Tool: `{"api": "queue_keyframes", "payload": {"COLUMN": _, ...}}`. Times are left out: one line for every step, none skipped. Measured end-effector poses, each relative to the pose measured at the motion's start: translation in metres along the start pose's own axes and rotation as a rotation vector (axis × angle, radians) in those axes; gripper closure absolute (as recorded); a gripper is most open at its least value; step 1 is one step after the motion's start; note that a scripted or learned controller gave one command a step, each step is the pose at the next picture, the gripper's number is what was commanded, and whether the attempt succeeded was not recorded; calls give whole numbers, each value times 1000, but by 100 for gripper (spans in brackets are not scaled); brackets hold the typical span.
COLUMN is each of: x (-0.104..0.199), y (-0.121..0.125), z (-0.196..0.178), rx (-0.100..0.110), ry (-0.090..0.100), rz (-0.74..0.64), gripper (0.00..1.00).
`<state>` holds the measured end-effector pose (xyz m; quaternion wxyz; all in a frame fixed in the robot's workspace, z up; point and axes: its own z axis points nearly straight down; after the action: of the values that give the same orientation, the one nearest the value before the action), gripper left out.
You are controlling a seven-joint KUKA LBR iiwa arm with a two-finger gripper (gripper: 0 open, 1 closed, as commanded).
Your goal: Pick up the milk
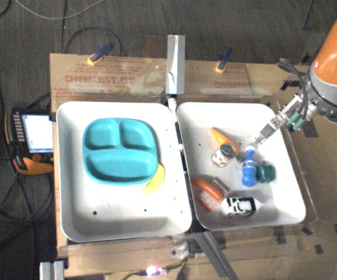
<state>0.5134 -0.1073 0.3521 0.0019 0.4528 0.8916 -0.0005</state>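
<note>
The milk (240, 206) is a small black-and-white carton lying on its side near the front edge of the right bin (285, 214). My gripper (263, 136) hangs over the right bin's back right part, slanting down to the left from the wrist. Its tip is just above and to the right of a blue bottle (249, 168). It is well away from the milk, which lies toward the front of the bin with nothing touching it.
The right bin also holds an orange carrot (221, 136), a small can (225, 154), a dark green object (266, 172) and an orange-red packet (209, 192) just left of the milk. In the left bin lie a teal divided plate (120, 150) and a banana (155, 181).
</note>
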Motion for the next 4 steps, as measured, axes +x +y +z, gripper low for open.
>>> {"api": "queue_keyframes", "payload": {"x": 22, "y": 62, "z": -82, "rx": 0, "ry": 2, "rz": 170, "gripper": 100}}
{"api": "queue_keyframes", "payload": {"x": 30, "y": -11, "z": 41, "rx": 3, "ry": 4, "rz": 186, "gripper": 100}}
{"api": "queue_keyframes", "payload": {"x": 15, "y": -25, "z": 35, "rx": 1, "ry": 4, "rz": 148, "gripper": 100}}
{"api": "queue_keyframes", "payload": {"x": 21, "y": -20, "z": 28, "rx": 0, "ry": 3, "rz": 137, "gripper": 100}}
